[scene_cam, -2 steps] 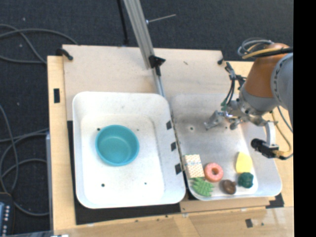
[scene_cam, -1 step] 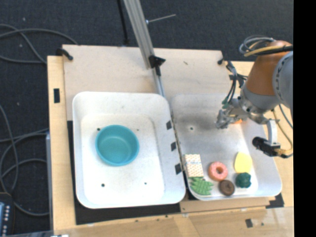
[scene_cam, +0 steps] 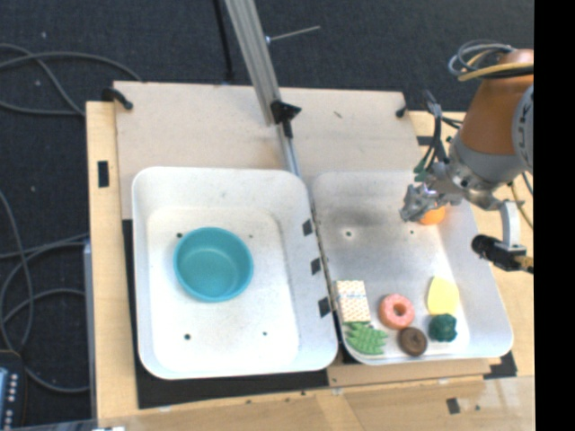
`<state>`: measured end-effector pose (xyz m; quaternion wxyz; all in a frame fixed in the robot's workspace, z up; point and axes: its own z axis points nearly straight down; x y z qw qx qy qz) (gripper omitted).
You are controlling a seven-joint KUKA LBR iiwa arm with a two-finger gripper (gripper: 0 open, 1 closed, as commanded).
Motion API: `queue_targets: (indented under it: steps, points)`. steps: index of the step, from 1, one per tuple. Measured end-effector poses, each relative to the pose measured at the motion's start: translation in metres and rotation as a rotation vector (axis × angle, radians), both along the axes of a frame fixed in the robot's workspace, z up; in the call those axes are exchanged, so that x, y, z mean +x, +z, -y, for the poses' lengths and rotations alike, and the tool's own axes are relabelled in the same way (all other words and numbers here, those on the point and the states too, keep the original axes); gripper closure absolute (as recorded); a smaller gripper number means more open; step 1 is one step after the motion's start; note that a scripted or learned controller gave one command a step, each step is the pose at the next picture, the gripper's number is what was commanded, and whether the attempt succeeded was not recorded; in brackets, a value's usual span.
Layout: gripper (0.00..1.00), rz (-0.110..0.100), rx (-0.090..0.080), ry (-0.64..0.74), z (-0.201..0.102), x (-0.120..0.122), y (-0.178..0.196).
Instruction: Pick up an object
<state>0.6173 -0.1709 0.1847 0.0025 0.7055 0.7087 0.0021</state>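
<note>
1. The task looks to be in its early part: nothing is lifted, and all small objects rest on the floor of the right white shallow bin [scene_cam: 467, 241].
2. The grey two-finger gripper [scene_cam: 420, 206] is low over the far part of this bin. Whether it is wide or narrow, I cannot tell.
3. A small orange rounded object [scene_cam: 433, 214] lies just beside the gripper, partly hidden by it; it seems the likely target, but a hold is not visible.
4. Well apart, along the near edge, lie a pink ring-shaped toy donut [scene_cam: 396, 311], a brown donut [scene_cam: 412, 340], a yellow rounded piece [scene_cam: 442, 294] and a dark green piece [scene_cam: 442, 329].
5. What is left: to close on one object and raise it.
</note>
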Motion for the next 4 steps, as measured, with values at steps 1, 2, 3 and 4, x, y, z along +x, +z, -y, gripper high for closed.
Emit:
queue_targets:
  steps: [1, 2, 3, 4]
  points:
    - [1.00, -0.001, 0.000, 0.000, -0.004, 0.007, 0.047]
    - [1.00, 0.000, 0.000, 0.000, -0.004, 0.008, 0.085]
    - [1.00, -0.006, 0.001, 0.003, -0.066, 0.007, 0.081]
    - [1.00, -0.006, 0.001, 0.003, -0.128, 0.002, 0.074]
